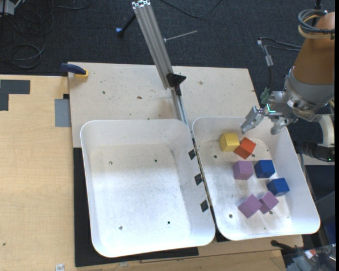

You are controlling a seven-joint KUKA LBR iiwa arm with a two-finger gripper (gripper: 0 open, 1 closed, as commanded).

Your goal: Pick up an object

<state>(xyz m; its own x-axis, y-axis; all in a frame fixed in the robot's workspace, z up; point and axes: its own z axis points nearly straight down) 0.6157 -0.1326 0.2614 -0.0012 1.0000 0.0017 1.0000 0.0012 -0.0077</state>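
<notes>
My two-finger metal hand [265,120] hangs spread wide with nothing in it over the far rim of the right shallow white plastic bin [305,171]. Nearest lie a small yellow cube [229,142] touching a small orange cube [246,148]. No legible writing.

Seven small blocks [254,176], yellow, orange, purple, blue, in the right bin [305,222].

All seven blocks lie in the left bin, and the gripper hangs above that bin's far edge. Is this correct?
Not quite: the camera view shows the blocks, such as the yellow block and orange block, in the right bin, not the left. The gripper does hang above that bin's far edge.
</notes>
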